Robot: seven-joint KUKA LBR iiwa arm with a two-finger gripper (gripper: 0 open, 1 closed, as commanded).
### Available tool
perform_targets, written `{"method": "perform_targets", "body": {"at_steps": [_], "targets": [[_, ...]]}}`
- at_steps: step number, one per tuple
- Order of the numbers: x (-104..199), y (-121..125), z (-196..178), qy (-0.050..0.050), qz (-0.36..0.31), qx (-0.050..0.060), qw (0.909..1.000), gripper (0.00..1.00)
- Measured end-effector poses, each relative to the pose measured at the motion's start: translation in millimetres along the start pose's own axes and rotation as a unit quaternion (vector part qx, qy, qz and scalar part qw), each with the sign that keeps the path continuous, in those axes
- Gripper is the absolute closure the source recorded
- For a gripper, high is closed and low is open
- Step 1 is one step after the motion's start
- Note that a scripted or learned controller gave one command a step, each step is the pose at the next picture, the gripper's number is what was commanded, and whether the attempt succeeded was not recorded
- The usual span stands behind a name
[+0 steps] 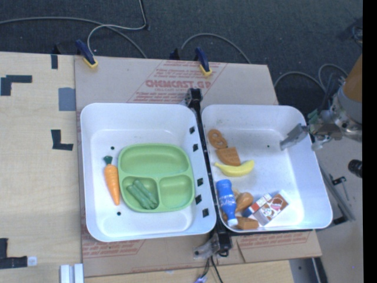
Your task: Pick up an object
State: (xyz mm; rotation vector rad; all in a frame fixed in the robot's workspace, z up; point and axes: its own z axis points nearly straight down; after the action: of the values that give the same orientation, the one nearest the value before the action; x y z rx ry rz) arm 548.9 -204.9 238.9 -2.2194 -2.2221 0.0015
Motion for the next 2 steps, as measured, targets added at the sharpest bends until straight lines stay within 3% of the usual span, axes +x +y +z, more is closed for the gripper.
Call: {"method": "perform_targets", "body": {"at_steps": [1,2], "targets": [[55.2,-47.8,152.9,0.001,0.0,-0.001,1.0,0.0],[94.2,-0.2,152.5,0.0,-0.001,-0.004,1.0,0.0]]}}
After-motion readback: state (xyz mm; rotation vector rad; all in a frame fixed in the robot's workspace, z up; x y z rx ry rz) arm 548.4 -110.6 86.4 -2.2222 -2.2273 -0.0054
